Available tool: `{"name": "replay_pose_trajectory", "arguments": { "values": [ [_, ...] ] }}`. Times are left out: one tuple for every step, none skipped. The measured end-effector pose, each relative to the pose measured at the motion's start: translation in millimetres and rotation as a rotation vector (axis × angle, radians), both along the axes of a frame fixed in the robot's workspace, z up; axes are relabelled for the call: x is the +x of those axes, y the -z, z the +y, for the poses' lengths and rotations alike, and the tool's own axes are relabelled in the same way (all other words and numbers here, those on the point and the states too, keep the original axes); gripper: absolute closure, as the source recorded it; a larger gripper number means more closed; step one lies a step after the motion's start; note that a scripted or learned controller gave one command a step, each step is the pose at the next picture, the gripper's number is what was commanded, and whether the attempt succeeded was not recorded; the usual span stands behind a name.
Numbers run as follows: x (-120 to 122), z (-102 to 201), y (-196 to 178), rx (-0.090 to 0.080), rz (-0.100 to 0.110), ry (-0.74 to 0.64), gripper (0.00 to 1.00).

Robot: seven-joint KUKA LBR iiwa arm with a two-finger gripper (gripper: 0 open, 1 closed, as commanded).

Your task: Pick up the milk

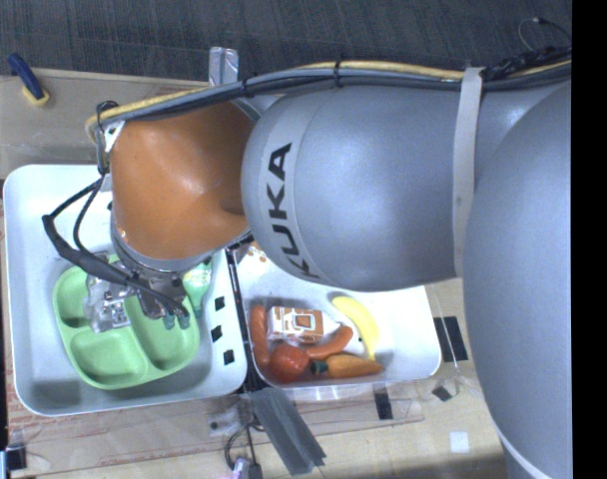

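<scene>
The milk is a small white and orange carton lying in the right bin, among other food items. My gripper hangs below the orange wrist band over the green divided plate in the left bin. That puts it well to the left of the milk, across the wall between the bins. The arm's large grey body hides the far part of both bins.
Around the milk lie a yellow banana, a red tomato, and orange carrot-like pieces. Black cables loop off the wrist over the left bin. The bench edge runs along the front.
</scene>
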State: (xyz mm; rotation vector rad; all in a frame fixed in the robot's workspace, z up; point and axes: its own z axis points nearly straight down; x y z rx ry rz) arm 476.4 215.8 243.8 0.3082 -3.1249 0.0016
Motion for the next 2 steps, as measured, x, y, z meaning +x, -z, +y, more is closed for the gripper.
{"name": "replay_pose_trajectory", "arguments": {
  "values": [
    [1,1,-10,0.0,-0.001,-0.005,1.0],
    [55,3,19,0.002,-0.002,-0.356,1.0]
  ]
}}
